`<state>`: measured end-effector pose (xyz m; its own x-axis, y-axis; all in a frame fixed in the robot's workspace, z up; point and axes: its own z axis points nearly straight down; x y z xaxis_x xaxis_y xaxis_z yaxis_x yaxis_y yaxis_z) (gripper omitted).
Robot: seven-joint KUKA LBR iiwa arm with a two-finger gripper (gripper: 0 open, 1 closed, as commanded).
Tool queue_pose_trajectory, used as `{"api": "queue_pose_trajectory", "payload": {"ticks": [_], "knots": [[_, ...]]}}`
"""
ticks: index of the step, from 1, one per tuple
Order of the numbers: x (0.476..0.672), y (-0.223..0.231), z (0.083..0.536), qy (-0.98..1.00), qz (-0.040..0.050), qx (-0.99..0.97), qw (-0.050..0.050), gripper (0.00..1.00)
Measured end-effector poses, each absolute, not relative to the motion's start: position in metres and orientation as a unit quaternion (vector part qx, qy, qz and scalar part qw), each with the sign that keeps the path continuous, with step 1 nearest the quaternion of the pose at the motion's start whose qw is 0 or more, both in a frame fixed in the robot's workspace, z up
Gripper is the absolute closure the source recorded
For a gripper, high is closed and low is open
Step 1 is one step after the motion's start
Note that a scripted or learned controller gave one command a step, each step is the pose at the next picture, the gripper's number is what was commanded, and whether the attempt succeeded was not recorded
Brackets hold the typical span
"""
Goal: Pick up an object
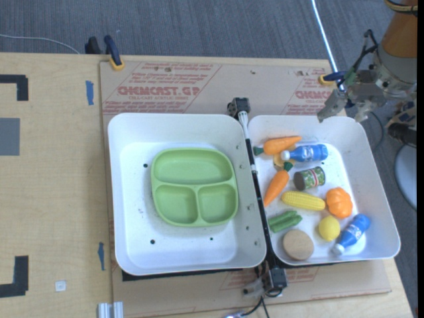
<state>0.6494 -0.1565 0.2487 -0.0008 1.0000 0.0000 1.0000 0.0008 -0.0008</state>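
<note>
The right bin (377, 197) holds several toy foods. Among them are two carrots (281, 143) (276, 185), a blue bottle (308, 153), a small can (310, 177), a corn cob (303, 201), an orange fruit (339, 202), a lemon (328, 228), a second blue bottle (351, 232), a green vegetable (285, 220) and a tan round biscuit (298, 244). My gripper (343, 113) hangs above the bin's far right corner, well behind the toys. It looks open, with nothing between its fingers.
The left bin (126, 177) carries a green three-part plate (194, 185). A ridge with a black clamp (238, 106) divides the bins. Both sit on a cardboard sheet (165, 85). A white cable (321, 25) slants down to the arm.
</note>
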Motion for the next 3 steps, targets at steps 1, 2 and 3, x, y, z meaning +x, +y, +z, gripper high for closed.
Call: {"api": "queue_pose_trajectory", "payload": {"ticks": [1, 2, 3], "knots": [[0.649, -0.109, 0.101, -0.707, -0.0001, -0.707, -0.003, 0.0], [0.663, -0.107, 0.096, -0.709, 0.0174, -0.705, 0.01, 0.0], [0.611, -0.135, 0.086, -0.707, -0.0007, -0.707, -0.001, 0.0]]}}
